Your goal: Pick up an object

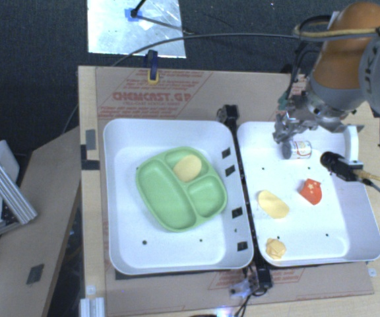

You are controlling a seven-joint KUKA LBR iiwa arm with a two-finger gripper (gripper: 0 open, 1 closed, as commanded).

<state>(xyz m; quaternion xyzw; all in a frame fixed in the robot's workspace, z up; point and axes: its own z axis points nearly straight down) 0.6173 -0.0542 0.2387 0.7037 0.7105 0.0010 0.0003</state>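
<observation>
Camera view looks down on two white bins set side by side on the bench. At the far edge of the right bin (358,240) the gripper (286,147) hangs low under the grey arm (338,65), its tip close to the bin floor; how far apart it stands cannot be told from this angle, and nothing can be seen caught in it. Just beside the tip, toward the bin's right edge, lies a small clear packet with red print (302,149), so close that contact can be neither confirmed nor ruled out. A red object (311,191) lies nearer the middle of the bin's right half, apart from the gripper. A pale yellow piece (273,204) lies near the bin's left edge, and a smaller yellow lump (275,247) sits by the near left corner. In the left bin (121,243) a green divided tray (170,200) rests around the middle, with a yellow item (188,168) in its far compartment.
</observation>
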